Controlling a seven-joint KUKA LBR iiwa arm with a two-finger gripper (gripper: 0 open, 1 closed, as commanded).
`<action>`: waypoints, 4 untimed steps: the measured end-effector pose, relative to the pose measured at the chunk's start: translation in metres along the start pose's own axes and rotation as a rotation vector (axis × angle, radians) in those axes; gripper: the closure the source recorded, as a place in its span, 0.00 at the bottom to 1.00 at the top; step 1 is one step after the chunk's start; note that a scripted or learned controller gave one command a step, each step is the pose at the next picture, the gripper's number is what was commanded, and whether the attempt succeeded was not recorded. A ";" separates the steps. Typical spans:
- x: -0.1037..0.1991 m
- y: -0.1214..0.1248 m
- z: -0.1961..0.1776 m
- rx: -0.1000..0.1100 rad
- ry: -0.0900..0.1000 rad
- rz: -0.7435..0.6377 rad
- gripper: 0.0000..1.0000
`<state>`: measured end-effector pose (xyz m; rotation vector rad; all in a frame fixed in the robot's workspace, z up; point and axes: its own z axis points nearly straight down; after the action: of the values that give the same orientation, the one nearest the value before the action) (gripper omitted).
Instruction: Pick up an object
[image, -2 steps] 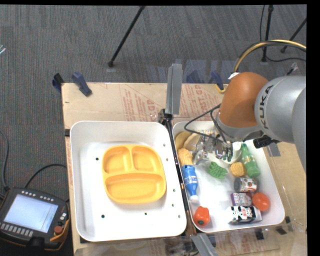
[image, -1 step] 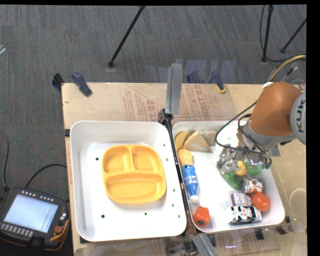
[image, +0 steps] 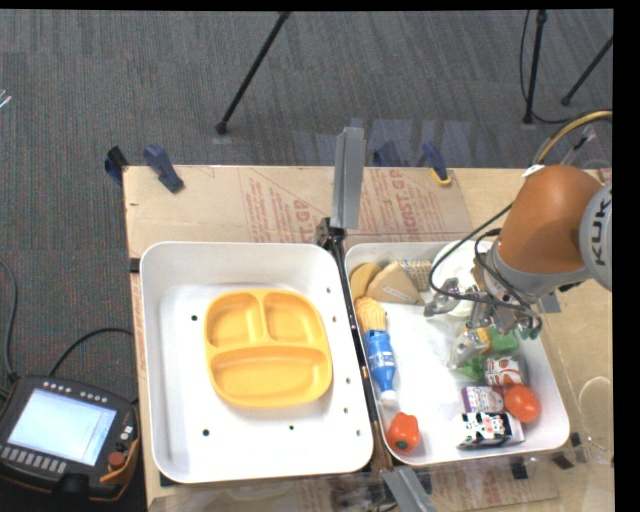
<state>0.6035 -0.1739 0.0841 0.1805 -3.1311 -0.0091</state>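
Camera view looks down on a plywood bench (image: 290, 205) that carries two shallow white bins side by side. In the left white bin (image: 165, 300), at the centre left of the frame, a yellow plastic plate with three compartments (image: 268, 347) lies flat near the bin's middle. The right white bin (image: 435, 455), at the centre right, holds a scatter of small things: a blue and white plastic bottle (image: 380, 362) lying along the bin's left wall, a yellow ridged piece (image: 371, 314) just above the bottle, pale tan wedge-shaped toy foods (image: 395, 285) in the upper left corner of that bin, a small red-orange toy pepper (image: 403, 431) at the lower left, a round red toy tomato (image: 521, 403) at the lower right, a small red and white carton (image: 503, 371) just above the tomato, and a purple and white milk carton with a cow print (image: 487, 417) beside the tomato. The grey arm with its orange band (image: 548, 220) reaches in from the right of the frame, and its two-finger gripper (image: 478, 338) hangs low over the right side of that bin, close above a green-topped item (image: 505, 343). Whether the gripper is apart or together cannot be told from this angle. A grey control pendant with a screen (image: 62, 430) sits at the lower left of the frame.
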 end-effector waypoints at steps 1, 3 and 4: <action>0.070 -0.028 -0.001 0.003 -0.003 -0.018 0.00; 0.069 -0.026 -0.008 0.000 -0.001 -0.021 0.00; 0.068 -0.025 -0.015 -0.002 -0.001 -0.023 1.00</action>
<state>0.5384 -0.2067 0.0989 0.2161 -3.1297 -0.0128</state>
